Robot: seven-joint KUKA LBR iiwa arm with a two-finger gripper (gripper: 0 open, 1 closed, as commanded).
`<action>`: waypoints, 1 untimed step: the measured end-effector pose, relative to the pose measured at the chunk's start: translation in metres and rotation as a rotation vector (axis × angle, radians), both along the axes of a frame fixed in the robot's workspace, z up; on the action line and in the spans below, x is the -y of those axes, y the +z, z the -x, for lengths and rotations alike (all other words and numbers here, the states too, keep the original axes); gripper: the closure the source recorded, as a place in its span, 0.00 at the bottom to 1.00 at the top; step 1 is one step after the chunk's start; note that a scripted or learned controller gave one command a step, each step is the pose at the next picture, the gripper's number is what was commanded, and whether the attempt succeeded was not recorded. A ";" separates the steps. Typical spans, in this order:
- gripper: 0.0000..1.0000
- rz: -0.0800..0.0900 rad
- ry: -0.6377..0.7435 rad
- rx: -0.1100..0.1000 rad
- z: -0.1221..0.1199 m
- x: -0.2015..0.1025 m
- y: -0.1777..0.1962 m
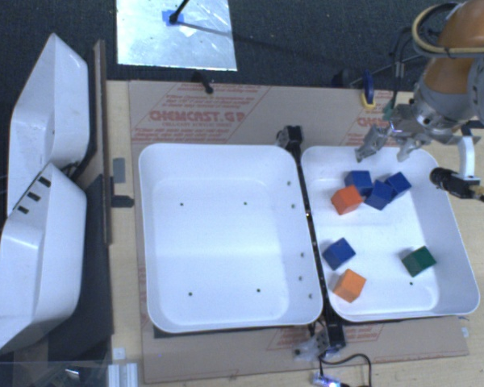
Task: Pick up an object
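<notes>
Tool point(390, 143) open and holding nothing, above right bin point(460, 297) rim, near blue cubes point(377, 189)

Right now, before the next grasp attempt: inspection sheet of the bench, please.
Surface: bench with cardboard sheet under two white bins.
Job's things: right bin holds four blue cubes, two orange cubes, one green cube.
Clutter: left bin shows nothing seen inside.
Grippers: gripper open, above the right bin's far edge, holding nothing.
Cables: loops at the arm; wires at the near edge.
Surroundings: shiny plate; spare white bins at left.
</notes>
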State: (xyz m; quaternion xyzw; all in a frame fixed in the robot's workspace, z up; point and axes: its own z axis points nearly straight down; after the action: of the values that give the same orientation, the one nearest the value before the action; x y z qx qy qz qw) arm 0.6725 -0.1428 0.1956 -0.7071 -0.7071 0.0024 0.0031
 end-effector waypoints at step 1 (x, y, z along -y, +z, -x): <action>0.00 0.000 0.001 0.004 -0.001 0.000 0.002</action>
State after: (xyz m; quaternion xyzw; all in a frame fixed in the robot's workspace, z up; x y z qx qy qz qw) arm 0.6733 -0.1426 0.1980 -0.7069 -0.7074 0.0012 0.0016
